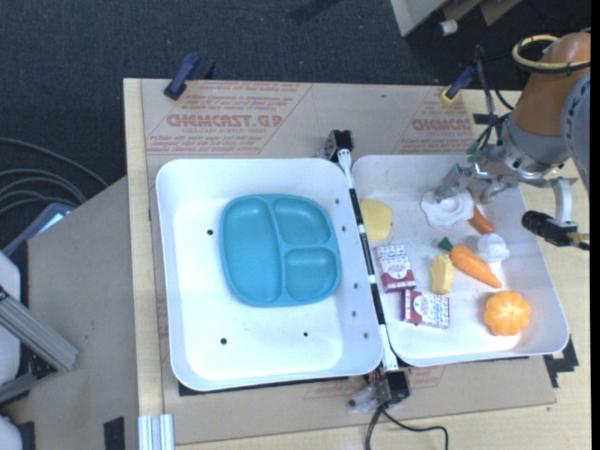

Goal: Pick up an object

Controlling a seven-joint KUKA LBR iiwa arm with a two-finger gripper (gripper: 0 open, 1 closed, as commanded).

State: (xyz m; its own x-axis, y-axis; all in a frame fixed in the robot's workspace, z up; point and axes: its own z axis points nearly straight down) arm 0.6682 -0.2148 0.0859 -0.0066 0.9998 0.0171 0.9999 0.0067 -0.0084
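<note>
Nearest the camera, at the front of the right bin, lie a red-and-white carton and an orange fruit, with a second carton, a small yellow piece and a carrot just behind them. Farther back sit a yellow round piece by the dividing rim, a small white object and a white lumpy object, the latter crowded just under the gripper, which hangs over the bin's far side with nothing visibly in its grasp. The left bin carries a blue divided plate, well apart from the arm.
</note>
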